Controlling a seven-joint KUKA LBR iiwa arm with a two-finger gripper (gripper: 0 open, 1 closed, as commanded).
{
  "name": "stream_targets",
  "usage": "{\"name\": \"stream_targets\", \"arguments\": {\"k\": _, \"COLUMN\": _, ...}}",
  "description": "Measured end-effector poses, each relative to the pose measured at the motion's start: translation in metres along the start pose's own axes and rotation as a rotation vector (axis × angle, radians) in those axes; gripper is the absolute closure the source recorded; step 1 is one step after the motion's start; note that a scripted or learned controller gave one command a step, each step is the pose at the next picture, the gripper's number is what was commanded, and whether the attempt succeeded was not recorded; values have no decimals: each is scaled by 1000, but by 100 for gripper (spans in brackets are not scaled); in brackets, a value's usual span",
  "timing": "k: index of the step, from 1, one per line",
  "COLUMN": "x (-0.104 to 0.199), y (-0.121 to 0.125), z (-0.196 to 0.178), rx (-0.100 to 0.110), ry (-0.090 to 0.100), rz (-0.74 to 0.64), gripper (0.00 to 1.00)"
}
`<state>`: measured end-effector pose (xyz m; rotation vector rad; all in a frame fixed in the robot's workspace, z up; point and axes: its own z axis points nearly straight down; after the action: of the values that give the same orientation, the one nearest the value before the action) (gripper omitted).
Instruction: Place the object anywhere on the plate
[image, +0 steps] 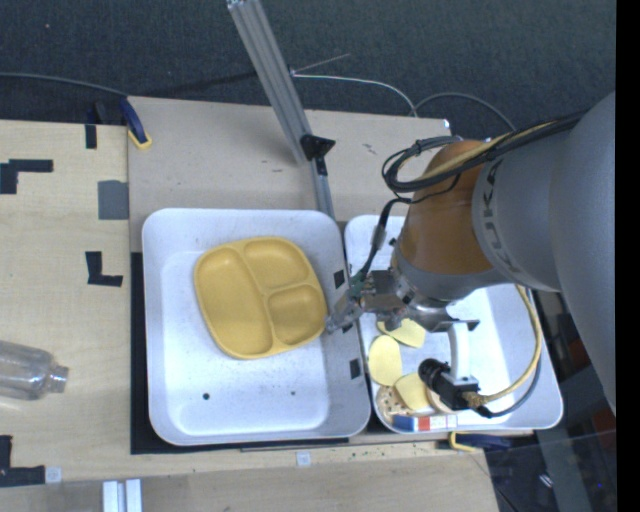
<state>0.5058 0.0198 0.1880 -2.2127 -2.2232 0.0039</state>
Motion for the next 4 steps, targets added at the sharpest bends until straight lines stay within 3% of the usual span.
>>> {"name": "stream_targets", "arguments": {"k": 1, "x": -7, "y": 41, "z": -38, "rx": -9, "ry": -2, "rz": 3, "gripper": 0}}
{"name": "stream_targets", "arguments": {"k": 2, "x": -7, "y": 39, "z": -46, "rx": -2, "ry": -2, "rz": 3, "gripper": 100}}
{"name": "stream_targets", "arguments": {"k": 4, "x": 9, "y": 60, "z": -71, "rx": -5, "ry": -1, "rz": 2, "gripper": 100}}
